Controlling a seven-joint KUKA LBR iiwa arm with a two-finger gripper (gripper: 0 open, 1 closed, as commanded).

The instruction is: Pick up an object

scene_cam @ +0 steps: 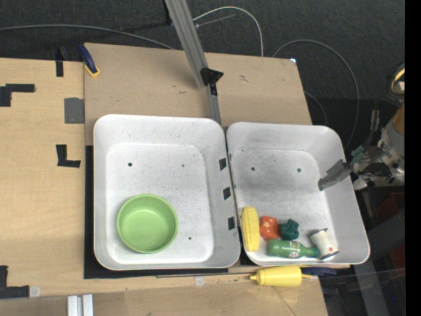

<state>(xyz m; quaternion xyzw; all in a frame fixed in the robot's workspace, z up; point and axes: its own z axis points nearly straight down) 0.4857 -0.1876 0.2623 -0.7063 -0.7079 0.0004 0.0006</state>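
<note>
Gripper: the gripper [335, 174] is poking in over the right rim of the right bin [283, 137], dark grey and wedge-shaped, nothing sitting in it; can't tell if it's released or clenched, too small and blurry from up here.

Arm: grey wrist hardware is hanging at the right edge, mostly cropped off.

Pickable stuff: 5 small things are lying bunched at the near end of the right bin, well apart from the gripper.

Corn: 1 yellow corn cob [250, 228], bumpy looking, lying lengthwise by the left wall.

Red thing: 1 small red-orange lump [268, 227], just beside the corn.

Teal thing: 1 small dark teal lump [289, 229], next to the red one.

Green bottle: 1 glossy green bottle [291, 248] lying on its side.

White piece: 1 small white cylinder [323, 241], touching the bottle's end or nearly.

Left bin: the left bin [158, 127] is white, shallow, speckled, with rounded corners, and it's holding 1 smooth lime green bowl [147, 223].

Off-bin: 1 yellow bottle-like object [279, 276] is lying on the bench just past the right bin's near rim.

Surface: a tan wooden bench [39, 143] with black tape marks; a grey metal pole [187, 28] is slanting in over it.

Room: dark carpet-like floor with thin cables [230, 12] looping across.
</note>
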